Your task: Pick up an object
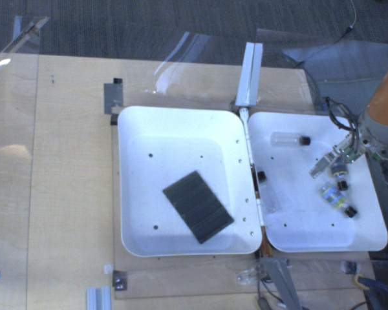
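Note:
In the left bin (136,134) a dark grey ribbed pad (198,206) lies flat and askew. The right bin (291,234) holds a clear bottle with a black cap (288,139) near its far wall and a small black piece (261,175) by its left wall. A small clear vial with blue marks (334,196) and a black bit (350,211) lie at its right side. My gripper (330,160) is low over the right half of the right bin. It hangs just above another small item with a blue mark (340,170). Nothing is visibly held.
A metal bar (249,76) stands behind the seam between the bins. A dark bracket (114,97) sits at the left bin's far left corner. The wooden bench (52,173) spreads wide to the left. Cables (339,115) hang beside the arm at the right.

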